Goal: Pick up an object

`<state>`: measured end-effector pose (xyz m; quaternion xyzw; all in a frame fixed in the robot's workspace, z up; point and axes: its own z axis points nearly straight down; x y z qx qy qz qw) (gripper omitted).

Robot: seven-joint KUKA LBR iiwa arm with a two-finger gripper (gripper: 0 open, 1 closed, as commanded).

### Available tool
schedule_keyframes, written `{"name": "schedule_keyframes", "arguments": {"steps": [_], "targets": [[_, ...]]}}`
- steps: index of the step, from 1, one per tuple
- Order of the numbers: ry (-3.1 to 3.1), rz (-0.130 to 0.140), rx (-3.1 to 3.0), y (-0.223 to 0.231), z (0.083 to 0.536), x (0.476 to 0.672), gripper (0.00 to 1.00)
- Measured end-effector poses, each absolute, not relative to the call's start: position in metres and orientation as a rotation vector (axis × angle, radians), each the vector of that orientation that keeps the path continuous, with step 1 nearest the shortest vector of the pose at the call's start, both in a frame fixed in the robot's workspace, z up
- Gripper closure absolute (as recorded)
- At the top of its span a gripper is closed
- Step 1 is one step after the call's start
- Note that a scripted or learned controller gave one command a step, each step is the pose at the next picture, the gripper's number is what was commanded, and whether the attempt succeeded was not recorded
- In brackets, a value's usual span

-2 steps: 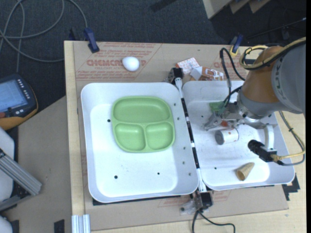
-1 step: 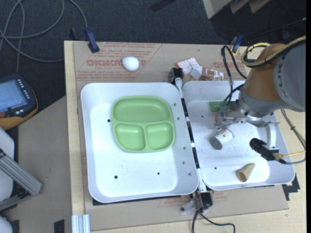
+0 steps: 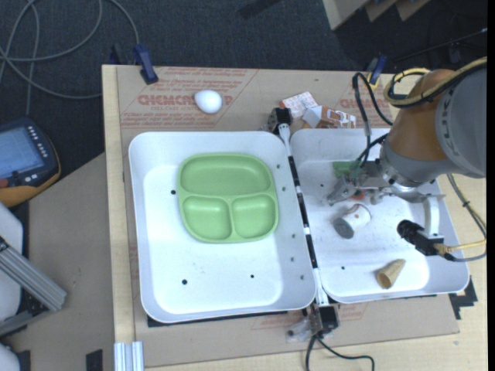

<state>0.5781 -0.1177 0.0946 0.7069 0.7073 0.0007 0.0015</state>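
The little white and grey tube [image 3: 352, 221] lies near the middle of the right bin [image 3: 433, 280]. My gripper [image 3: 354, 193] hangs just beside it, on the far side. I cannot tell how far open it is, or if it has hold of anything. A small green thing [image 3: 343, 168] sits near the bin's far edge. A tan cone [image 3: 390, 271] lies near the front edge. A green plate [image 3: 228, 195] with three parts rests in the left bin [image 3: 155, 207]. A white ball [image 3: 207, 100] sits on the bench [image 3: 178, 83], past that bin's far edge.
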Motion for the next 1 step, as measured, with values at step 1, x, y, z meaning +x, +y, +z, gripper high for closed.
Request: {"name": "schedule_keyframes", "arguments": {"steps": [1], "targets": [[2.224,-0.004,2.224,-0.0994,0.0841,0.6657,0.0]]}}
